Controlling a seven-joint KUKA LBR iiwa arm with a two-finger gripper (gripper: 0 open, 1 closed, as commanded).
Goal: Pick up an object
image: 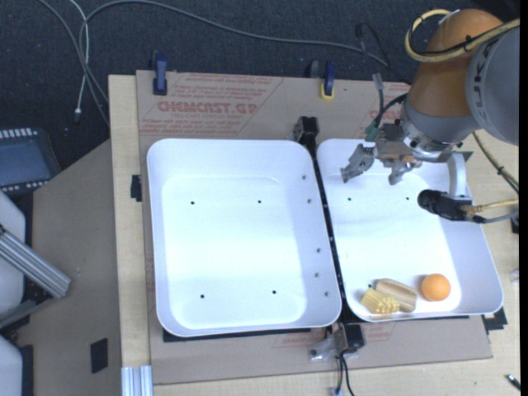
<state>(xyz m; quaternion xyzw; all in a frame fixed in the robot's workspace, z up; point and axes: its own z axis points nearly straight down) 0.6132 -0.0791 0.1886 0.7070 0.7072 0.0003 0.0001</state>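
Corn [379, 303], bread roll [398, 291], orange [436, 287] clustered; tool [379, 166] well apart.

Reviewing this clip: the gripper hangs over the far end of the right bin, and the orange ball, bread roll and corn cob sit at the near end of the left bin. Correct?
Not quite. The camera view shows the orange ball, bread roll and corn cob at the near end of the right bin, not the left bin. The gripper does hang over the right bin's far end.

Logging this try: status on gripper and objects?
Gripper open, holding nothing, over right bin's far end. Orange ball, corn cob, tan piece at near edge. Path clear.
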